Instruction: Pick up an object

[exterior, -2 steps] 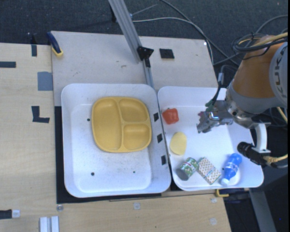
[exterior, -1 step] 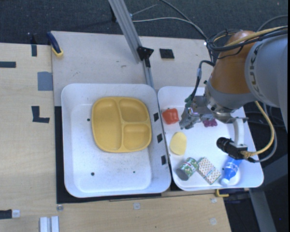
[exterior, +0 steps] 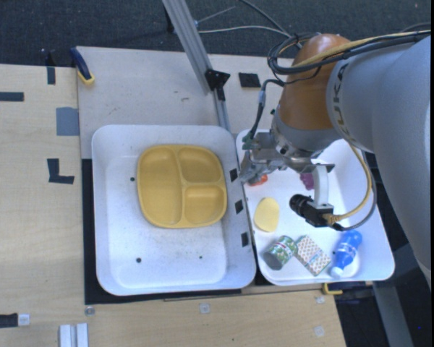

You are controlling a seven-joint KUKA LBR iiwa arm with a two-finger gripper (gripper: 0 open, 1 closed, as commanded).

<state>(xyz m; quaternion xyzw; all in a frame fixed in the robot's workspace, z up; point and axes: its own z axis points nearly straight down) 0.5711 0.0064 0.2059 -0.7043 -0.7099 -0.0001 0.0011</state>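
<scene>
Gripper (exterior: 254,166) sits low at right white bin's (exterior: 380,266) far-left corner over a small red-orange item (exterior: 257,181), finger state impossible to tell; nearby pale yellow rounded soft-looking piece (exterior: 267,214) likely light, best pinched across its narrow width.

Place: a robot lab, not a home.
Robot: a big grey arm (exterior: 390,85) with an orange band (exterior: 311,85) reaches in from the right.
Bench: a pale wooden bench (exterior: 29,194) with bits of dark tape stuck on it.
Bins: two white bins sit side by side, a left bin (exterior: 108,215) and a right bin (exterior: 376,259).
Wires: cables (exterior: 224,20) run on the dark floor behind.
Pole: a metal pole (exterior: 192,38) stands at a slant.
</scene>
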